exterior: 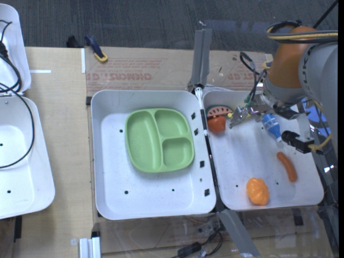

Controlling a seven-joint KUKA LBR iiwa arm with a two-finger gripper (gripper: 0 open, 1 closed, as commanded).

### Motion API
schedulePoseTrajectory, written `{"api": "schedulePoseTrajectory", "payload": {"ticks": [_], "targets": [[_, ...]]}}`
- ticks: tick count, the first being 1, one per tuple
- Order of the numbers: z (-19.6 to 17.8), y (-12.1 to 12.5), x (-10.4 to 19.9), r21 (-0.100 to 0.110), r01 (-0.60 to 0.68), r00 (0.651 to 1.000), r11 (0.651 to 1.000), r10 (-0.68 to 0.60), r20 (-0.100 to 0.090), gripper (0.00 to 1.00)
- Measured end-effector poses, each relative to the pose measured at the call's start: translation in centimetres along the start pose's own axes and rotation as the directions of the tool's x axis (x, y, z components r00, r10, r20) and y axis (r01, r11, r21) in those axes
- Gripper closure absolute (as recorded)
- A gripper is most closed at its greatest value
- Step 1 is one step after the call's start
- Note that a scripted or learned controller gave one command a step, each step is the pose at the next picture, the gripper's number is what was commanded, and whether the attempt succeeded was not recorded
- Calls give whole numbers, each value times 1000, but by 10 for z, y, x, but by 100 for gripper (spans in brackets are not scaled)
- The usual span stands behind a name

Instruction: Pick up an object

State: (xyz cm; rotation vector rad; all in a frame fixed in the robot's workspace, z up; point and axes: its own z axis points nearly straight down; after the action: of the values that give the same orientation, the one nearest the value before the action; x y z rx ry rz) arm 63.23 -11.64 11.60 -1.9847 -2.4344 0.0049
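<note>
My gripper (237,116) hangs low over the back left part of the right bin (236,160), reaching in from the right. Just left of it lies a round red-orange fruit (216,124), with a small red slice-shaped piece (219,110) behind it by the bin's back wall. A blue object (271,126) rests under the wrist, to the right of the gripper. Further forward lie an orange-red sausage (288,166) and an orange pumpkin-like toy (258,191). I see nothing held by the gripper.
The left bin (107,165) holds a green divided plate (159,139). A raised divider (205,138) separates the two bins. The grey arm with its orange band (293,63) and cables crosses the right bin's back right corner.
</note>
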Motion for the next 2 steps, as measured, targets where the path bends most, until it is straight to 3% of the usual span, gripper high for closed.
{"api": "schedulePoseTrajectory", "payload": {"ticks": [1, 2], "targets": [[22, -13, -69, -9, 193, 981, 981, -193, -15, 0], [22, -60, -71, -21, 230, 973, 973, -230, -22, 0]]}}
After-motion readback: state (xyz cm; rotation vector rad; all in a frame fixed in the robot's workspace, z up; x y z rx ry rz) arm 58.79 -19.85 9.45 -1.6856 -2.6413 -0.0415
